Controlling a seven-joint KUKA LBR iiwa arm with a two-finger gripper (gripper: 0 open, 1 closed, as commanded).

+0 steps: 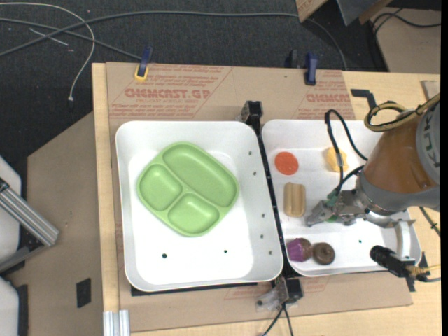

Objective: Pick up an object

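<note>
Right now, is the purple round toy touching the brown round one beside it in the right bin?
Cannot tell. In the camera view the purple round toy and brown round toy sit side by side, edges meeting with no plain gap or contact.

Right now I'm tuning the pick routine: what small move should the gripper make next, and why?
Probably a short shift toward the tan block, then down. The gripper hangs just beside it in the right bin, with nothing visibly between its fingers.

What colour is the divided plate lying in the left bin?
Light green. The divided plate shows clearly in the camera view, lying in the white left bin.
</note>
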